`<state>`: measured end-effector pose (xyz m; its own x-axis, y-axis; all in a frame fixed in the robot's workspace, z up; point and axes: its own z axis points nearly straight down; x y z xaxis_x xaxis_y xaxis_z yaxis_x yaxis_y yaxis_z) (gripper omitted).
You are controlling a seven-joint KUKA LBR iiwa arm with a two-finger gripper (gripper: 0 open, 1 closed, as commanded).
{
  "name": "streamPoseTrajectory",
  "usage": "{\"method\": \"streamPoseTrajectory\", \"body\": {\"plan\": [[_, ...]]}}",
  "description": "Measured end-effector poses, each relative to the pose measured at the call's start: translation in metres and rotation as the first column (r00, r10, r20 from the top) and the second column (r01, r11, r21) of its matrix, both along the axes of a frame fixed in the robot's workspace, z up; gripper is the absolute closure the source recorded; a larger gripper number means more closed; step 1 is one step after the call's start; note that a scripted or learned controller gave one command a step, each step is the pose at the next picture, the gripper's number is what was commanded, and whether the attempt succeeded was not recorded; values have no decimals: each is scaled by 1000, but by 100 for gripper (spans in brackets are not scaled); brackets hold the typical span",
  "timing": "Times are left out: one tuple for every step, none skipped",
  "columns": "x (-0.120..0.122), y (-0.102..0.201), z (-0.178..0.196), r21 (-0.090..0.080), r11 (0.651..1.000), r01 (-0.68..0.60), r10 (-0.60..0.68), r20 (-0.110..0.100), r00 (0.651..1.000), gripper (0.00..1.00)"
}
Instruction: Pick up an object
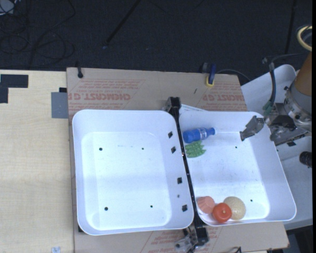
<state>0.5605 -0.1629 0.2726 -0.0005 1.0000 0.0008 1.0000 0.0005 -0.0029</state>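
The right bin point(284, 191) holds a blue bottle point(198, 135) lying on its side near the divider, with a green crumpled piece point(195, 150) just below it. In the bin's front corner sit a pink object point(205, 203), a red round object point(221, 212) and a beige ball point(235, 207), all touching. My gripper point(266, 132) hangs over the bin's far right edge, open, with nothing between its fingers point(250, 128). It is well to the right of the bottle.
The left bin point(81, 141) lies beside the right one, across a black divider clamp point(179, 157). Both rest on a cardboard sheet point(147, 91). A blue-and-yellow clamp point(211, 75) stands at the sheet's back edge. The arm's cables point(274, 88) run at the right.
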Motion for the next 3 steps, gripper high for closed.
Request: {"method": "streamPoseTrajectory", "body": {"plan": [[64, -32, -117, -2, 1000, -3, 3, 0, 1000, 0], [62, -32, -101, -1, 1000, -2, 2, 2, 1000, 100], [30, 43, -45, 2, 1000, -5, 5, 2, 1000, 100]]}}
